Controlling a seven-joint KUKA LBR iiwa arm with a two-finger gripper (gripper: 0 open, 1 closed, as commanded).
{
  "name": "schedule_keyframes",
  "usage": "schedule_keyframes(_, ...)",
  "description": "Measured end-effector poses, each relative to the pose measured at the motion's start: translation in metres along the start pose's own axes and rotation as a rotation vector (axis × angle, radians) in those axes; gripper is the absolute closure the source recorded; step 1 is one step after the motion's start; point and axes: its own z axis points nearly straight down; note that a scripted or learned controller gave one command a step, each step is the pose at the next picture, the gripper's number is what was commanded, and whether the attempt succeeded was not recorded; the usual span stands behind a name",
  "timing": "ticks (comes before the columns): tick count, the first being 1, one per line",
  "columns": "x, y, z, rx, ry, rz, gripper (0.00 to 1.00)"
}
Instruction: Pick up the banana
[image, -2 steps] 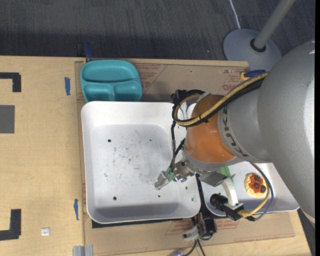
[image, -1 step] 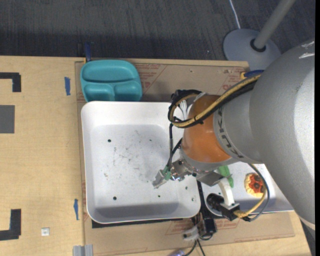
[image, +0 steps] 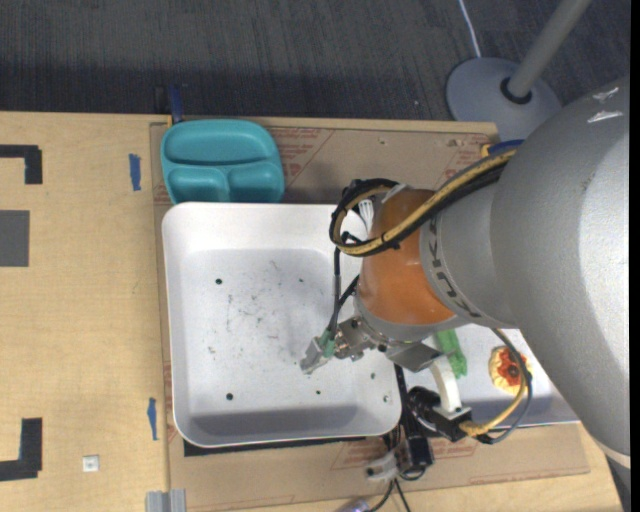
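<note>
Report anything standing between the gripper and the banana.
That can't be settled. The gripper hangs over the left bin's right side, while the arm covers most of the right bin. A green piece and an orange-yellow item peek out beside it, too hidden to call a banana.

Left bin floor lies open; arm covers the right bin.
</note>
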Motion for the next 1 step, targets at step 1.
schedule_keyframes(1, 0.0006, 0.0002, 0.0013, 0.001, -0.003, -0.050, 0.00)
